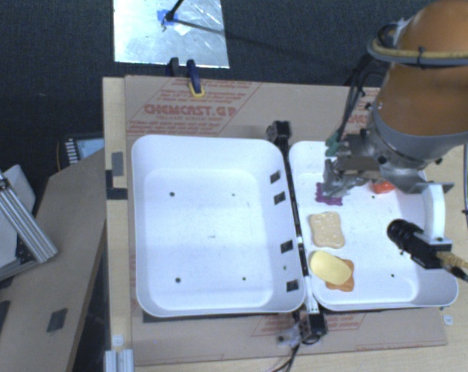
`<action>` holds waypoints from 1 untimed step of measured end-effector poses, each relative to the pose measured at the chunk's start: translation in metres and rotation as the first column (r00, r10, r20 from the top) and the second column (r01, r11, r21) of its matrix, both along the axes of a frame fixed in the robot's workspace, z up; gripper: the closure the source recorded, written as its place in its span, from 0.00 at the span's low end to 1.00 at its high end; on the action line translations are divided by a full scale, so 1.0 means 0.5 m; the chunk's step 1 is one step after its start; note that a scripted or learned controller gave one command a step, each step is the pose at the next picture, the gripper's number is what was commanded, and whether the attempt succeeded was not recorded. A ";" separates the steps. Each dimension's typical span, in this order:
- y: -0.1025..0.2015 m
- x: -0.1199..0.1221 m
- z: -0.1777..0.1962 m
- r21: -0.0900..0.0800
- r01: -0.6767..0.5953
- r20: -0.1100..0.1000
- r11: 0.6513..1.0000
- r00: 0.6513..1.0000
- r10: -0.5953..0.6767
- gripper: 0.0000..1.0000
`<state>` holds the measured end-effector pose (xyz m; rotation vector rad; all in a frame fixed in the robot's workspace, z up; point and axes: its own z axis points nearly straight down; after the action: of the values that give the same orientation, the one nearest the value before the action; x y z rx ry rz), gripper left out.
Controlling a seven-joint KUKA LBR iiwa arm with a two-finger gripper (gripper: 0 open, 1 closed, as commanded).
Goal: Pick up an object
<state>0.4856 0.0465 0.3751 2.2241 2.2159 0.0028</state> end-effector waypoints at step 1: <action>0.072 0.105 -0.088 0.000 -0.010 -0.003 1.000 1.000 0.010 1.00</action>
<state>0.5380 0.0826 0.3310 2.2150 2.2287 -0.0007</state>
